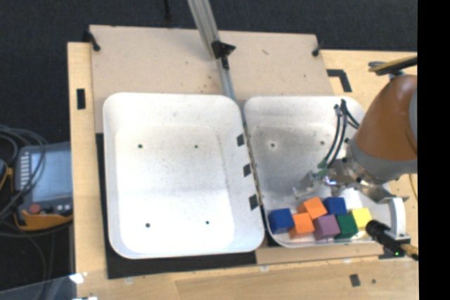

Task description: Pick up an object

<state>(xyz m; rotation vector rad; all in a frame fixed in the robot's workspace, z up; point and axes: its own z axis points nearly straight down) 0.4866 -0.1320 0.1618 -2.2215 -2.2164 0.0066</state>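
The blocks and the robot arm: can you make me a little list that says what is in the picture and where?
blocks: a cluster of colored cubes, blue, orange, purple, green, yellow
where: near corner of the right bin
left bin: speckled white floor showing
arm: reaching in over the right bin
tool: low above the blocks, just behind the orange one; its grip is too blurry to read

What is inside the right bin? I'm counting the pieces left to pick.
The right bin holds coloured blocks clustered in its near corner: blue, orange, purple, green, yellow. The arm covers the bin's right side, so more may be hidden.
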